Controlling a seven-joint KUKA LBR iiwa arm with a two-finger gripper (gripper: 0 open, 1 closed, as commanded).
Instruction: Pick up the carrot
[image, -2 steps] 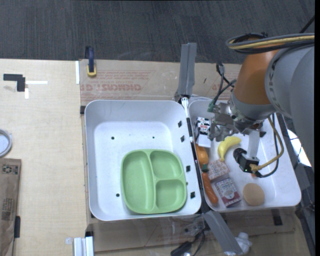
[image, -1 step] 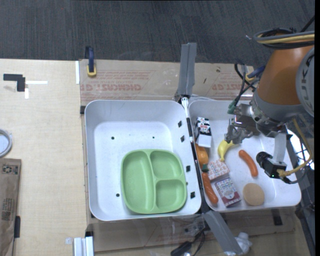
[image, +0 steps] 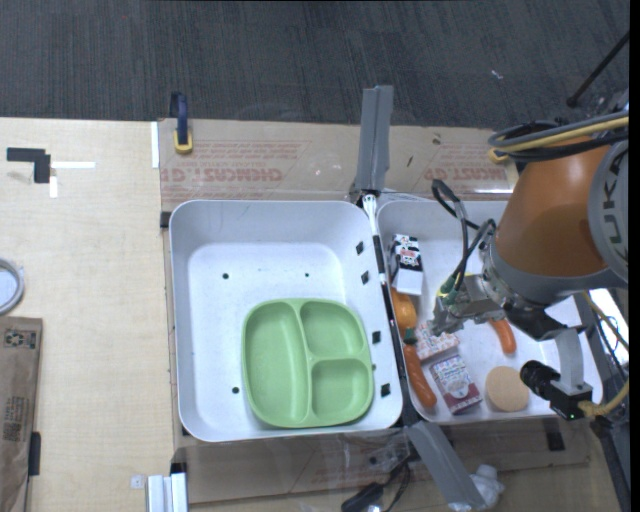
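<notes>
The carrot (image: 418, 380), a long orange piece, lies along the left wall of the right bin (image: 455, 212), near its front corner. My gripper (image: 447, 316) hangs low over the middle of that bin, above a red and white packet (image: 438, 343). It is up and to the right of the carrot and apart from it. Nothing shows as held.
The right bin also holds a round orange fruit (image: 403, 309), a small black and white carton (image: 406, 254), a second red packet (image: 453, 384), a tan round item (image: 507, 389) and a short orange-red piece (image: 504, 336). A green divided plate (image: 308, 362) sits in the left bin (image: 200, 300).
</notes>
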